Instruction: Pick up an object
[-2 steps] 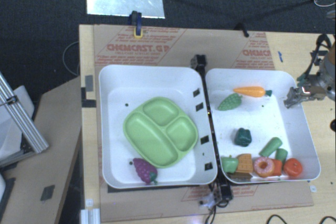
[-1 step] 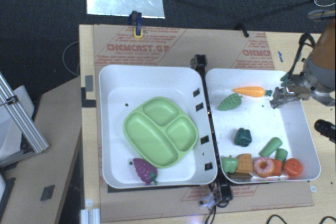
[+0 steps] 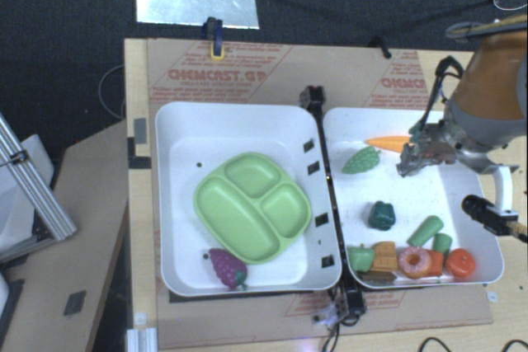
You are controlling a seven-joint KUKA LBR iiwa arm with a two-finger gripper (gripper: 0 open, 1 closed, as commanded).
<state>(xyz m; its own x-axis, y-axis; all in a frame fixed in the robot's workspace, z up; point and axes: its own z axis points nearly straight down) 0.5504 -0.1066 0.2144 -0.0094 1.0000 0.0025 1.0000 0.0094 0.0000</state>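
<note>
Our gripper (image 3: pixel 411 163) hangs low in the right bin (image 3: pixel 478 202), just beside the orange carrot (image 3: pixel 386 143). We cannot tell how it is set or if it has anything. The carrot lies near the bin's back wall, so we could bump that wall or push the carrot away. A green leafy toy (image 3: pixel 361 160) sits close by and could get knocked. More toys crowd the front: a dark green pepper (image 3: pixel 381 215), a donut (image 3: pixel 412 261), a tomato (image 3: pixel 460 262). The left bin (image 3: pixel 177 177) has a green plate (image 3: pixel 252 207) and purple grapes (image 3: pixel 228 267).

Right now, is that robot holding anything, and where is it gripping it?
Cannot be told: the gripper sits at the carrot's right end, its grip unclear.
</note>
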